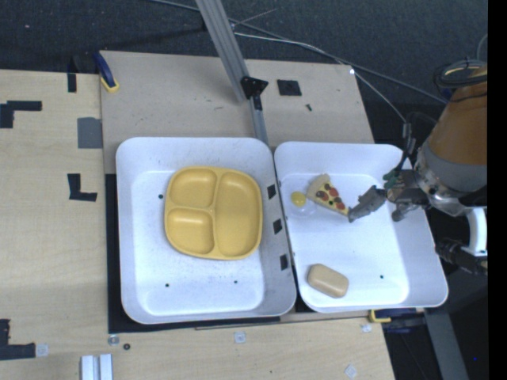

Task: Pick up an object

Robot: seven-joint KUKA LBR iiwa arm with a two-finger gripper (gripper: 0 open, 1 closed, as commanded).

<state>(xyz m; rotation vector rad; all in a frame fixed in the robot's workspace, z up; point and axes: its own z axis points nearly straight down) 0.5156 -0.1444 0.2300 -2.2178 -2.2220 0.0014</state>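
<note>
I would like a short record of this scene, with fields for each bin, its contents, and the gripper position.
left bin: shallow white bin holding a yellow plastic plate with three compartments
right bin: shallow white bin holding a toy pizza slice, a small yellow round piece and a tan oval bread-like block
gripper: two-finger gripper over the right bin, just right of the pizza slice
held object: none seen between the fingers

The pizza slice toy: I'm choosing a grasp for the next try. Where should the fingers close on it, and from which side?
Probably from above, fingers across the narrow end of the pizza slice. It lies flat in the right bin, its wide end nearer the rear wall. The gripper sits just right of it.
</note>
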